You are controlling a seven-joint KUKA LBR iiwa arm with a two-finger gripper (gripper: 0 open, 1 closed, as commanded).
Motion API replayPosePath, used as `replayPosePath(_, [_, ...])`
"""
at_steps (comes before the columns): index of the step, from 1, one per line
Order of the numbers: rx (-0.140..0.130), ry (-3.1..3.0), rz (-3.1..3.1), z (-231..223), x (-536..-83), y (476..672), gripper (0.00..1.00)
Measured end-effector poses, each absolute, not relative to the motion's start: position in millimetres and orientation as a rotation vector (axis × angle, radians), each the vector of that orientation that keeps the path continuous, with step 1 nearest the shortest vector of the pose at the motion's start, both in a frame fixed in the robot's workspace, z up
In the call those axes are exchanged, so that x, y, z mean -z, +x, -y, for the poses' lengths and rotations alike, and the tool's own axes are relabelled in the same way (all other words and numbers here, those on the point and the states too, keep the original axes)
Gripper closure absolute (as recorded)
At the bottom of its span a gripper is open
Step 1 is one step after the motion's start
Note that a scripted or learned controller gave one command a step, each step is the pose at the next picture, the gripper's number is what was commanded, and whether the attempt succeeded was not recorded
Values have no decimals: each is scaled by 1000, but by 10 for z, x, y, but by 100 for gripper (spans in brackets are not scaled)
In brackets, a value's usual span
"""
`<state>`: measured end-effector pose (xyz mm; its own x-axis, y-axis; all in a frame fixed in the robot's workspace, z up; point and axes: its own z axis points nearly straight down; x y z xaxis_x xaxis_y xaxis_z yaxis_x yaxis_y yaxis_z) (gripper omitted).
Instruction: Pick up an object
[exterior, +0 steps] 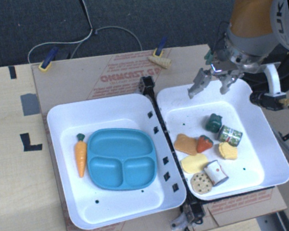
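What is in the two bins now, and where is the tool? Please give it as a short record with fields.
left bin: orange carrot beside a blue divided plate
right bin: dark green pepper, small can, red piece, yellow pieces, cookie, white can
tool: above the far edge of the right bin, fingers spread, nothing between them
task state: no object picked up yet

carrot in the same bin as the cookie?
No. The toy carrot lies in the left bin beside the blue divided plate, while the cookie lies in the right bin.
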<state>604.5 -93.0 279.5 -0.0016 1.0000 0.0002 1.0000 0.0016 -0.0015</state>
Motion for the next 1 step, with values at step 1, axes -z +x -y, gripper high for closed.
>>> replayPosePath(1, [-14,-2221,2209,1468,-1559,5670,0])
